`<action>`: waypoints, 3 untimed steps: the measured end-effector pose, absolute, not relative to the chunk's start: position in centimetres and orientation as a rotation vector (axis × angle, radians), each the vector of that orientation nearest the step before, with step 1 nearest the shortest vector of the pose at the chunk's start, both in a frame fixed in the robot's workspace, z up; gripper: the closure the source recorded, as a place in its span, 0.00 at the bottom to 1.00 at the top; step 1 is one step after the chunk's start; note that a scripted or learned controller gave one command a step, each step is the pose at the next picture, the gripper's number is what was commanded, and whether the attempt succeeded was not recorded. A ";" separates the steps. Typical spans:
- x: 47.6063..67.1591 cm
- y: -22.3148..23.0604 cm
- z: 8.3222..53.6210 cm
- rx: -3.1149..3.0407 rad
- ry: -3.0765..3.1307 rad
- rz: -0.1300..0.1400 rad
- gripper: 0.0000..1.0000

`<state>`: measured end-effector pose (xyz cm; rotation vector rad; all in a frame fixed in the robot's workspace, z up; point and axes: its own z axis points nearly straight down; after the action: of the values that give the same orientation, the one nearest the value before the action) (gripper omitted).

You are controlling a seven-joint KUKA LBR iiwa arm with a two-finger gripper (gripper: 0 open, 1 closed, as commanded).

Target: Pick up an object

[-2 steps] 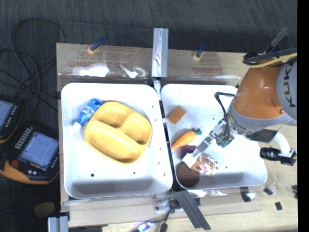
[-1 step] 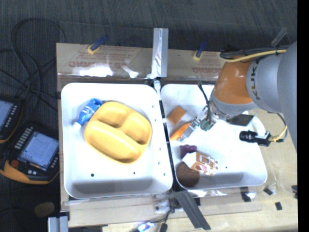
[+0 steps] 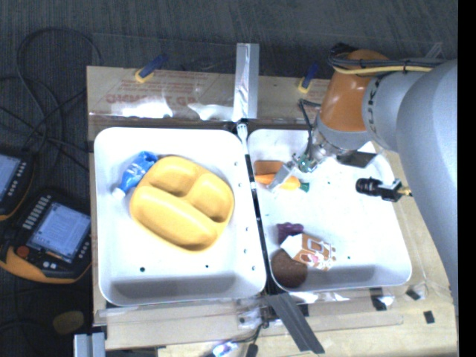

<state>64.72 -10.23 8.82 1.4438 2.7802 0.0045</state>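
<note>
Our gripper point(image 3: 301, 163) hangs beside the orange block point(image 3: 265, 168); light and stiff, we judge, best pinched across its sides; gripper's opening: cannot tell.

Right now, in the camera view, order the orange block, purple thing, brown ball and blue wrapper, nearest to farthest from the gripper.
From the gripper:
1. Orange block, right bin, beside it.
2. Purple thing, mid right bin.
3. Brown ball, right bin's front edge.
4. Blue wrapper, left bin.
</note>
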 end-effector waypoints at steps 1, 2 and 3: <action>64.7 -10.2 8.8 1.444 2.780 0.004 0.00; 64.9 -10.3 9.7 1.441 2.779 0.003 1.00; 64.9 -10.3 10.4 1.440 2.782 0.000 1.00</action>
<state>64.89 -10.26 10.39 1.4400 2.7818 0.0000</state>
